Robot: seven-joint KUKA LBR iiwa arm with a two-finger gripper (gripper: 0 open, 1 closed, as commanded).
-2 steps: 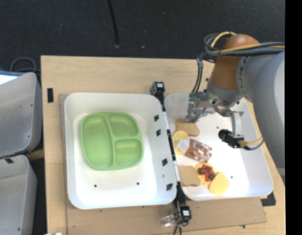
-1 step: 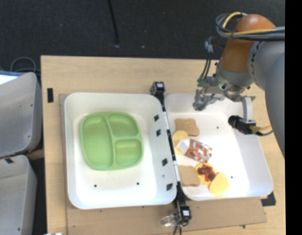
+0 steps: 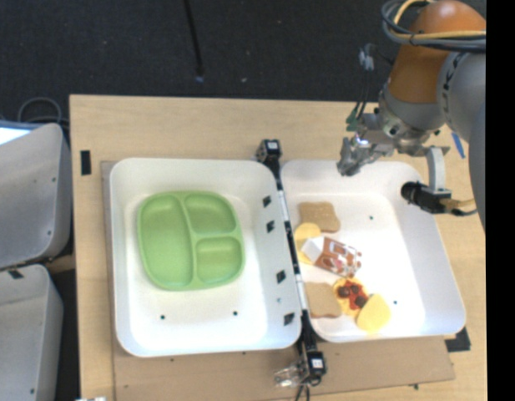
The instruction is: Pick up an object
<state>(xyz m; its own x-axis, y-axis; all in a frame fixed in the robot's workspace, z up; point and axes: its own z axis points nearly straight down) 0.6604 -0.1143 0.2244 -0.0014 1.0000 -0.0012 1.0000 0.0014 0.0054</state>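
Nearest you, a yellow round piece [image 3: 374, 312] lies in the right bin [image 3: 424, 257], toast slice [image 3: 319, 215] beyond. Farther, the gripper [image 3: 350, 162] hovers over that bin's back rim; whether it's spread, you cannot tell. Approach step: next, descend onto one piece.

A pale wooden bench [image 3: 199, 128] is standing on dark carpet [image 3: 157, 32]; left of the bench, grey chairs [image 3: 23, 199] are sitting close beside it.

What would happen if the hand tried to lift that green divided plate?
The green plate looks like moulded plastic, so probably stiff and light. It lies flat with a low rim, so fingers may struggle to get under it. Its smooth surface could slip.
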